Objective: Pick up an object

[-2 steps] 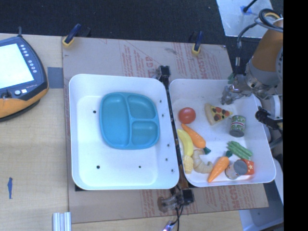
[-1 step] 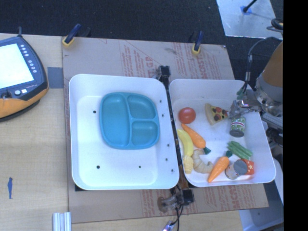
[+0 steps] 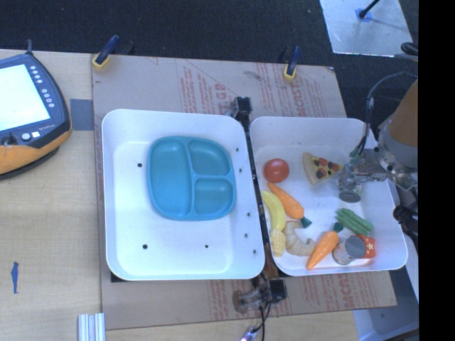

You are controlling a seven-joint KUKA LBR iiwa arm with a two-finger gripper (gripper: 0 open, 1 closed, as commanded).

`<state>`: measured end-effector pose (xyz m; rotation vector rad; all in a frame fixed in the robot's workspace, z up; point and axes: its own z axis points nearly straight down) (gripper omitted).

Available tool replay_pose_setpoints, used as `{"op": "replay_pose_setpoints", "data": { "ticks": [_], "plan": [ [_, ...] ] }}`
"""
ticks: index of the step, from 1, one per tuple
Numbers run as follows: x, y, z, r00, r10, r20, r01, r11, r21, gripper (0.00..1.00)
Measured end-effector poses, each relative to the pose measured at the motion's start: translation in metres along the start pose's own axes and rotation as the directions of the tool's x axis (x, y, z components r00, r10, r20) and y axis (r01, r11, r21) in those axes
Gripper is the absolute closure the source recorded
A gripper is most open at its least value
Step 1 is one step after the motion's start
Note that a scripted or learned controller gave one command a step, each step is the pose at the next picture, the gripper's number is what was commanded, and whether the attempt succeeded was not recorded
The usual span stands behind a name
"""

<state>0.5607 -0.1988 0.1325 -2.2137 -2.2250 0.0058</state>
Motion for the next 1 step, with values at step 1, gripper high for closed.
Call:
{"op": "replay_pose_setpoints", "data": {
  "ticks": [1],
  "plan": [
    [0.0196,-0.0741,-0.0054,1.0,0.0,-0.001,0.0,1.0,0.0,1.0]
  ]
}}
